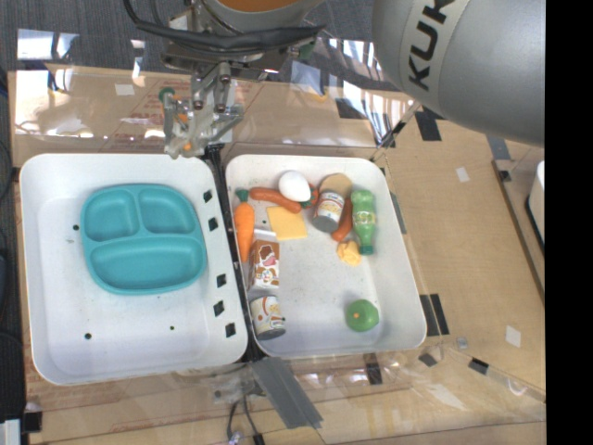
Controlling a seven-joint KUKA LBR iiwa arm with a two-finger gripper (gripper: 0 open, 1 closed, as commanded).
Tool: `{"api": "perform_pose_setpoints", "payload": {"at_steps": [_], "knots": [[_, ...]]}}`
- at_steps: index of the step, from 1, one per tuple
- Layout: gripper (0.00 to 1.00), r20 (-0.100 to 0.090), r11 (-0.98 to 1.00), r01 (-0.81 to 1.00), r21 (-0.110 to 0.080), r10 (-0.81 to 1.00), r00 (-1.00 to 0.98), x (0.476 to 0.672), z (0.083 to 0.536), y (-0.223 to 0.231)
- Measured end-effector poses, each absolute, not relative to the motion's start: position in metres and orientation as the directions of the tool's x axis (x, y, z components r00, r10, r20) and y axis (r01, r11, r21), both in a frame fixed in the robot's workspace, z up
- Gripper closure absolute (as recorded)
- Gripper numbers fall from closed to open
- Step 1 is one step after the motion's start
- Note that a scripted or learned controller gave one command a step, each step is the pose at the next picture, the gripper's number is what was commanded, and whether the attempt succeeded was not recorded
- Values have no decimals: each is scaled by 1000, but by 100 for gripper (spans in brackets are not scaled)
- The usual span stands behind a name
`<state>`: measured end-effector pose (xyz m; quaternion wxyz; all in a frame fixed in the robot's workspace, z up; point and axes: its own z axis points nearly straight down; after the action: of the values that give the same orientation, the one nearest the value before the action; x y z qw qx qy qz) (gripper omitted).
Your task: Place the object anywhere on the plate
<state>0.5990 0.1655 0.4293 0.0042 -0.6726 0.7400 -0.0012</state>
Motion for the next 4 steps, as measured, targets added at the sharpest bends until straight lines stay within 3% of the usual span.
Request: {"api": "perform_pose_setpoints", "payload": {"at_steps": [1,2,3,4], "knots": [[100,0,-27,-1000,15,-1000,27,638,300,181],[100,1,45,-999,6,-999,-45,655,239,137],[100,0,-7,-1000,12,-1000,7,652,162,216],[100,-17,470,-882,-8,-882,-470,653,105,225]]}}
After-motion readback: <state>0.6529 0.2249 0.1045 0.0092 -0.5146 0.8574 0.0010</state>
